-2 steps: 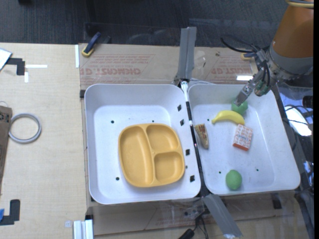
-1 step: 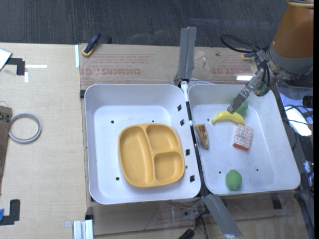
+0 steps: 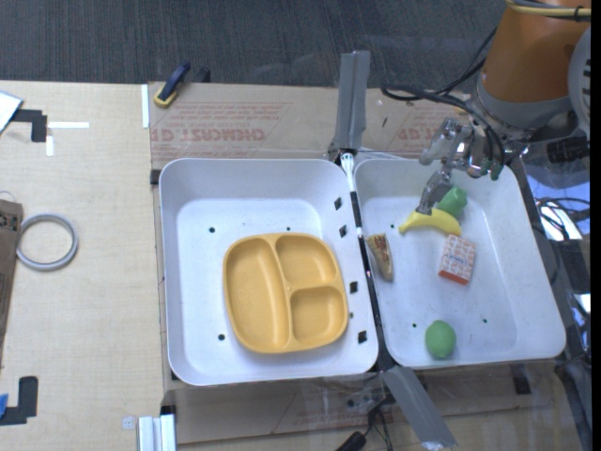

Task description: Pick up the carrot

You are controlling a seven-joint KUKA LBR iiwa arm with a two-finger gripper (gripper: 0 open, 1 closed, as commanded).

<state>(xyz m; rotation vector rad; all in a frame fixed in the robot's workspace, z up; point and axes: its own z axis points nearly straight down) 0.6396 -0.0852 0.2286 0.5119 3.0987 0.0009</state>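
- Your gripper [image 3: 439,192] hangs over the back of the right bin [image 3: 526,280], low above the yellow banana [image 3: 430,222] and a small green piece [image 3: 454,199]. From this slant I can't tell whether the claw is released or clenched, and nothing can be made out in its grasp.
- The carrot is hard to name with certainty. My best candidate is the tapered brownish piece [image 3: 380,255] lying flat in the right bin, just beside the wall that divides it from the left bin [image 3: 174,280]. Treat that as a guess.
- It lies well apart from the gripper, forward and towards the divider, so you'd have to cross over the banana to reach it.
- If it is a toy carrot, expect it to be light and stiff with a smooth skin, likely to slide or roll away under a glancing touch.
- I'd take hold across its thicker part, closing over the short width. The thin end gives little to pinch.
- Watch the divider wall: it is so close that the claw may have little room on that side.
- The red-and-white box [image 3: 456,258] and green ball [image 3: 440,338] sit clear of that path, and the yellow divided plate [image 3: 286,292] is over in the left bin.
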